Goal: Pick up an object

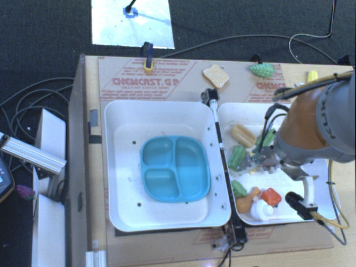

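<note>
Green plastic pickle (237,157) lies in the right bin (334,216), just beside the gripper (261,161), among 5 or so toy foods. Whether the gripper is clenched or released cannot be told. A good pick likely calls for centring over 1 item, clear of the bread roll (242,133) and divider.

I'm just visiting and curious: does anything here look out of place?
Yes. A tan toast-shaped toy and a green knobbly toy lie on the cardboard behind the bins, outside the right white bin where the other toys sit.
</note>
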`<state>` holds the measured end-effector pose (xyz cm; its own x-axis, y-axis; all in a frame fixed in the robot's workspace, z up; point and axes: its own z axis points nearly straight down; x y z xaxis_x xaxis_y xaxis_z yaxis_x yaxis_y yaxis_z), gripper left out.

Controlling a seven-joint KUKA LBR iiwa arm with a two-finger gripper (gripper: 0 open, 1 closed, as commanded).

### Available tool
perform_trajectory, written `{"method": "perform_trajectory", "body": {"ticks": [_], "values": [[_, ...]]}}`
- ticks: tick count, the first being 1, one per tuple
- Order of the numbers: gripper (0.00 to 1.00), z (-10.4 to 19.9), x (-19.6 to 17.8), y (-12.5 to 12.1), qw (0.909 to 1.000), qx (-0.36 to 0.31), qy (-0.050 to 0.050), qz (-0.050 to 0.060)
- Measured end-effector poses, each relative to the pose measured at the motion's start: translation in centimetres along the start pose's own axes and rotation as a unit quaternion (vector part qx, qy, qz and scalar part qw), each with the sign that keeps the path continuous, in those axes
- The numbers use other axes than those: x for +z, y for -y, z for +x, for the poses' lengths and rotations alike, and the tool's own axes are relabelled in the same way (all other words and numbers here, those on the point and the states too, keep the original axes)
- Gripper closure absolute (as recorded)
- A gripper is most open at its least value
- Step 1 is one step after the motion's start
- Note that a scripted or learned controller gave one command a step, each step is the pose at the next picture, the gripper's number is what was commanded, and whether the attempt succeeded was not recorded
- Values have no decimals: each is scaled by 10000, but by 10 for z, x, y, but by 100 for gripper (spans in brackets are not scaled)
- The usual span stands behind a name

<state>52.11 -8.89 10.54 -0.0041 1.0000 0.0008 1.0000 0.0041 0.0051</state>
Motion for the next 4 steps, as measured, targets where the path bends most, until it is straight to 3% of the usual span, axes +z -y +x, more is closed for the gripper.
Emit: {"method": "perform_trajectory", "body": {"ticks": [1,2,3,4], "values": [[0,-43,21,-57,10000,6,12,15],[0,-22,21,-19,10000,12,3,25],[100,-22,11,-20,10000,8,2,17],[0,-22,11,-20,10000,8,2,17]]}}
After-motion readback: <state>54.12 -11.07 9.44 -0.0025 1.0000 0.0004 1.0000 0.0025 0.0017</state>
